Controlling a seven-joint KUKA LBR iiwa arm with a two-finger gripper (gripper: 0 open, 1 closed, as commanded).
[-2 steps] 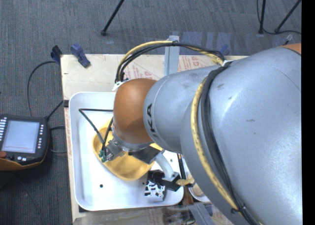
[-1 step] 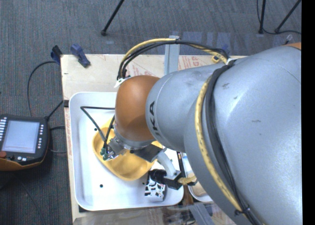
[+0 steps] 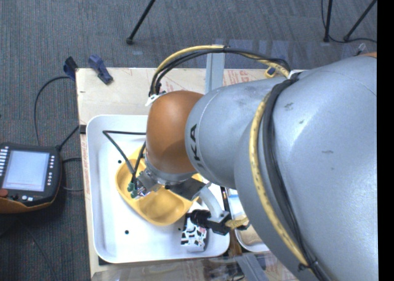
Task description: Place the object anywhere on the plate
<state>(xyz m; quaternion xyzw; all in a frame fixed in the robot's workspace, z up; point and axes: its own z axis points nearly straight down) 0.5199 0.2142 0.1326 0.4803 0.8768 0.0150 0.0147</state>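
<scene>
The arm [image 3: 289, 163] takes up most of the right and middle of the picture, and its orange band [image 3: 172, 132] hangs right over the left bin [image 3: 98, 212], so much of the bin floor and the right bin are hidden behind it. Below the band sits the gripper [image 3: 143, 186], low over the yellow plate [image 3: 161, 211]; its tip is dark and crowded with wires, and whether it is apart or together cannot be told from here. The plate lies in the left bin, with its upper part covered by the wrist. Just beside the plate's lower right rim, on the bin floor near the front wall, lies a small black-and-white object [image 3: 194, 235], perhaps a patterned block, touching or nearly touching the plate but not on it. A black cable [image 3: 117, 144] trails across the bin floor. The bins rest on a pale wooden bench [image 3: 117, 92] with a blue clamp [image 3: 100, 68] at its far corner. Grey carpet [image 3: 61, 15] surrounds it, with tripod legs [image 3: 148, 6] behind and a control tablet [image 3: 28, 172] at the left.
</scene>
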